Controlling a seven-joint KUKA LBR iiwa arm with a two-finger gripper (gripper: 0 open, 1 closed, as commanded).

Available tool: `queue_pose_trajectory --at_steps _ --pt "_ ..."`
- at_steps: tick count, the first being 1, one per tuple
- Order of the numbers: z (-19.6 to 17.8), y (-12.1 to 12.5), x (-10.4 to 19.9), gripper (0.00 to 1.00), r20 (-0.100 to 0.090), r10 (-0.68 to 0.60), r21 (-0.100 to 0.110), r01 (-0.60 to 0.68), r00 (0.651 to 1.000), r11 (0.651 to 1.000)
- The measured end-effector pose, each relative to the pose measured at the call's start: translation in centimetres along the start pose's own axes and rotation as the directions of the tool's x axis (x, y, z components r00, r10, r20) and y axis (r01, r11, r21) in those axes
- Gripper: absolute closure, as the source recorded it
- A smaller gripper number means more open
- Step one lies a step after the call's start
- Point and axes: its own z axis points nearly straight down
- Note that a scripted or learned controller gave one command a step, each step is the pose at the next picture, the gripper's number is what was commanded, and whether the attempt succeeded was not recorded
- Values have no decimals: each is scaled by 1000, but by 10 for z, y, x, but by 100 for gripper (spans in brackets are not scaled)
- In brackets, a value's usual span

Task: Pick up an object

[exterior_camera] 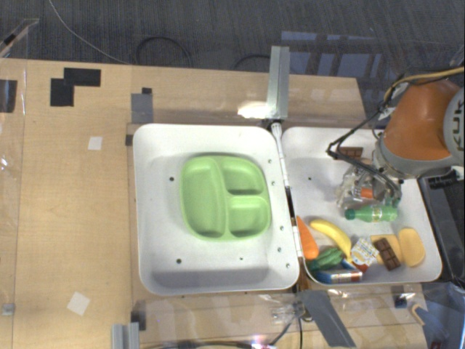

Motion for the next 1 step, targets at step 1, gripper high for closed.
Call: queue_pose_trajectory --at_steps 1 --pt "-107 45 -12 100 -12 -38 -2 38 999 999"
